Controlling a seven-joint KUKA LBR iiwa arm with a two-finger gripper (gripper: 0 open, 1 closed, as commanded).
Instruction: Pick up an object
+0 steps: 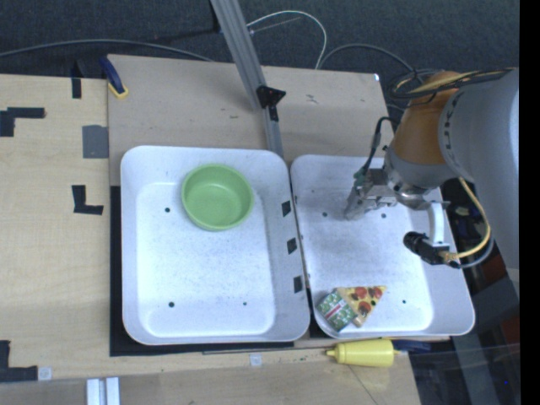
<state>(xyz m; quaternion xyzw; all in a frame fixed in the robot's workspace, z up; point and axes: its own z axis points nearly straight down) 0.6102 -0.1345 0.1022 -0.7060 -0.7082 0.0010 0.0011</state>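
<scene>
Over the right bin (439,310), upper part: gripper (354,210), nothing seen between its fingers; how wide they stand, you cannot tell. Candidate pizza-slice toy (354,302) lies at the near edge, well apart. Step: approach. Next you must travel there and descend.

No text, brand, number or sign can be read here. The printed packet (351,303) in the right bin (439,310) carries coloured artwork, but any lettering on it is too small and blurred to make out.
</scene>
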